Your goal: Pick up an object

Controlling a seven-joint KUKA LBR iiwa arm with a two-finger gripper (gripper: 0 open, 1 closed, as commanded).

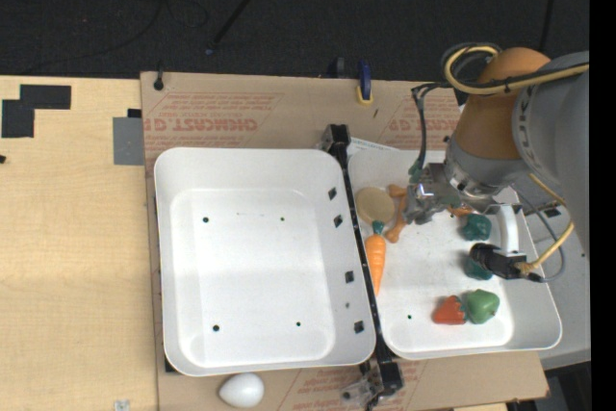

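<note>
Camera view: claw (420, 203) low over right bin (539, 337).

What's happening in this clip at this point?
A grey KUKA arm reaches in from the right, its end effector low over the right bin, near a tan round object and an orange carrot. Nothing is visibly between its fingers. A red and green toy and dark green pieces also lie in that bin. A white egg sits outside the left bin.
</note>
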